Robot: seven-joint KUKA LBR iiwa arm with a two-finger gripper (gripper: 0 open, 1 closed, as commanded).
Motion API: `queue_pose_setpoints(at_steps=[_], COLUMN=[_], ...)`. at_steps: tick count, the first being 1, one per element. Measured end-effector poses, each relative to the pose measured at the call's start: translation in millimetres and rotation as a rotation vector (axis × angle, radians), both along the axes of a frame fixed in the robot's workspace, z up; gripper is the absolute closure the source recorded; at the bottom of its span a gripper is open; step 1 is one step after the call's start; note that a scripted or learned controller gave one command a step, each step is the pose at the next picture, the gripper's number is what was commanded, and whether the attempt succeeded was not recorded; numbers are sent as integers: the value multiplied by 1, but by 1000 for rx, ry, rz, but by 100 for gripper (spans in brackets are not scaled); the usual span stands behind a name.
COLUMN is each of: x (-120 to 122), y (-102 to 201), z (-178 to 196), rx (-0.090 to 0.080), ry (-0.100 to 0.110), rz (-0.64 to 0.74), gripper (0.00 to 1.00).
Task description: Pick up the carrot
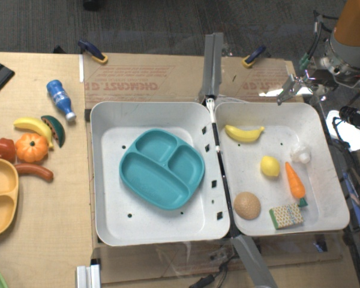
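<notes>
Lying in the right bin (330, 161), near its right wall: carrot (295, 182), leafy end toward the near edge, just beside a lemon (270, 166). Farther back, upside-down red print on the cardboard (132, 80), too blurred to read surely. Well beyond the carrot, at the far right: end effector (300, 83); fingers' state cannot be told.

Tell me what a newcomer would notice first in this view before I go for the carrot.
Most likely the big teal divided plate lying alone in the left bin. Next the right bin, with a banana, lemon, brown egg-like ball and the orange carrot near its right wall. The gripper sits beyond that bin's far right corner, away from the carrot.
</notes>
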State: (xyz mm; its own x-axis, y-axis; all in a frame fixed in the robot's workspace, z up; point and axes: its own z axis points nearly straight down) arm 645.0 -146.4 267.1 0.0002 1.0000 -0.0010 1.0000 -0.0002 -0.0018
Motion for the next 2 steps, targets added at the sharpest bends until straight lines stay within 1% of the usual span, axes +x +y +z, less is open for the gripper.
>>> queue_pose_setpoints(at_steps=[1,2], x=[-57,-90], y=[-33,-28], z=[-51,-147], rx=[1,-6], ry=[0,-28], rz=[330,355], gripper=[0,0])
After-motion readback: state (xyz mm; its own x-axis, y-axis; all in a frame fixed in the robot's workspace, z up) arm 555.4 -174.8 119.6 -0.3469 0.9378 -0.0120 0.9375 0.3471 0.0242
